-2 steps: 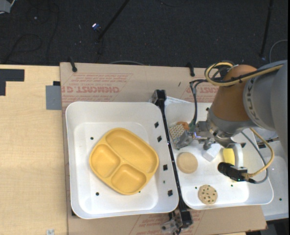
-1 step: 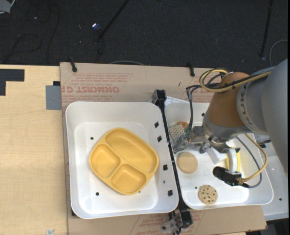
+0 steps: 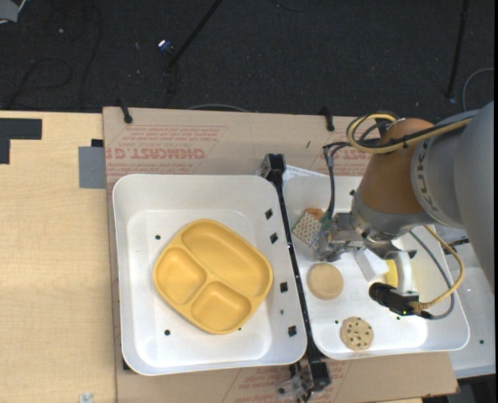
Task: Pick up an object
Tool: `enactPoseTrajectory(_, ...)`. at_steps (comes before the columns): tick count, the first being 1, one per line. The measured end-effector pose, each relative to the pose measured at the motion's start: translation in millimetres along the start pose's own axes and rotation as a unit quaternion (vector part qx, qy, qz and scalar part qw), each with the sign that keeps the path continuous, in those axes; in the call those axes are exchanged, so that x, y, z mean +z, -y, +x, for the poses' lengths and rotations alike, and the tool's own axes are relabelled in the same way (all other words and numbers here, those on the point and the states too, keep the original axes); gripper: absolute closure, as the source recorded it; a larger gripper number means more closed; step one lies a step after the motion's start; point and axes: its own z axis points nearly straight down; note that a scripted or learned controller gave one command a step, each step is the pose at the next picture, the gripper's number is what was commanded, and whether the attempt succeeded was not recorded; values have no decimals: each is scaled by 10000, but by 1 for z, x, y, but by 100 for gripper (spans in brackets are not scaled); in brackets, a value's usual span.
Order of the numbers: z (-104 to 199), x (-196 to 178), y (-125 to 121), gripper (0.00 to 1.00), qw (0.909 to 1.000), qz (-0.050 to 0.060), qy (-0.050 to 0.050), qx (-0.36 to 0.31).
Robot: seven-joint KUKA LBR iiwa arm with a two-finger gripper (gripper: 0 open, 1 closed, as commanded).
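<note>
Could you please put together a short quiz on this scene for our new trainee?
1. True or false: the yellow divided plate lies in the view's left bin.
2. How many compartments does the plate have? A two, B three, C five.
3. Fill in: the speckled cookie lies in the view's ___ bin, near the plain tan disc.
Key: 1 true; 2 B; 3 right bin.

Smooth, rounded grey arm (image 3: 471,170) with a broad orange band (image 3: 391,183); thin yellow and black cables (image 3: 368,129) loop off it; silvery metal gripper (image 3: 332,240).
</note>
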Motion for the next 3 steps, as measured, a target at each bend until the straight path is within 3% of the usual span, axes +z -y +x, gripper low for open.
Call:
enactPoseTrajectory(2, 3, -115, 2, 100, 10000, -37, 6, -29)
enactPoseTrajectory(3, 56, -128, -3, 100, 10000, -20, -4, -54)
